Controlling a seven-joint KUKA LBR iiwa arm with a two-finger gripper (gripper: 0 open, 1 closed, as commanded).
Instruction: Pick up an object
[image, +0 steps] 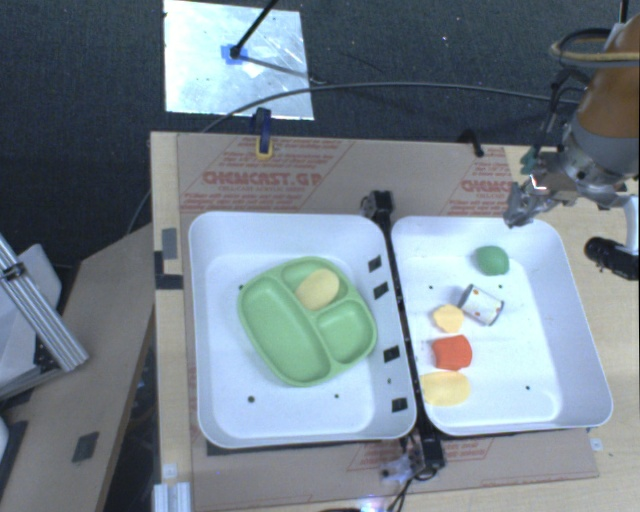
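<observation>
The gripper (522, 212) hangs over the far edge of the right bin (575, 340). It is a small metallic piece under the grey wrist, and it looks blurred. I cannot tell whether it is wide or narrow, and no object is visible in it. Above it the arm (600, 120) is cut off by the right and upper borders, so only the orange band and some cables are visible.

Just below the gripper, toward the near side, lies a round green object (491, 260) with a matte, soft-looking surface. It lies apart from the tool. Further from the gripper, in the same bin, there is a small silver object (482, 305) with a shiny, reflecting skin; its exact shape is hard to make out. Touching or almost touching its left side is a small yellow piece (448, 318). Nearer to the camera lies an orange-red block (452, 352) with rounded corners, and after it a pale yellow flat object (445, 388), the farthest from the gripper in this bin.

Well to the left of the gripper, the left bin (225, 250) of smooth white plastic holds a green tray (290, 335) with three compartments. A yellow oval object (319, 289) rests in its upper small compartment.

Both bins stand on a brown cardboard sheet (300, 170) with red printed letters.
</observation>
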